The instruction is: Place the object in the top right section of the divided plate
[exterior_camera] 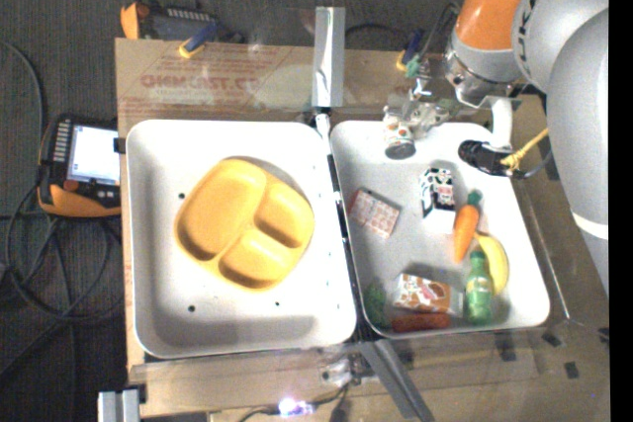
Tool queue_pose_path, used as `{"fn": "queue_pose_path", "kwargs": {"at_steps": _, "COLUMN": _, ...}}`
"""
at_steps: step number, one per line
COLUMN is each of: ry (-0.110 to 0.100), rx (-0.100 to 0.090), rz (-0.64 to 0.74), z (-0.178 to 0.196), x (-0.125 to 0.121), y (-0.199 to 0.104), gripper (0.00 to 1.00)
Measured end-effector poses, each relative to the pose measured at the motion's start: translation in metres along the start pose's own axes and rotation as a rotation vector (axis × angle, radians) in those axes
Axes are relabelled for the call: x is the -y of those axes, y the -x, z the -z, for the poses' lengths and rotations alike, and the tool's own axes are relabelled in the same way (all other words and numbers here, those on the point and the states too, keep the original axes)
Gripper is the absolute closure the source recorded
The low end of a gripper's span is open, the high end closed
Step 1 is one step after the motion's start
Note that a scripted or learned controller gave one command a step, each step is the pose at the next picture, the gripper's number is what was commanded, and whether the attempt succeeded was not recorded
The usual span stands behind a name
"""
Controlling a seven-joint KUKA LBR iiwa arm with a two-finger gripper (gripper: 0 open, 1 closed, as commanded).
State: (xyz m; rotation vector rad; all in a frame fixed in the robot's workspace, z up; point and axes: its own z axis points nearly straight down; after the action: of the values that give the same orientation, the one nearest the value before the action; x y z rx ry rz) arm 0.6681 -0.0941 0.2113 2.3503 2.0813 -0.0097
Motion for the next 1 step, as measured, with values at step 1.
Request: {"fn": "queue_pose_path", "kwargs": {"at_steps": 1, "ry": -0.003, "rx": -0.004, "rz": -0.383, "z": 0.0423, "x": 0.0437, "y": -0.0332, "gripper": 1.00}}
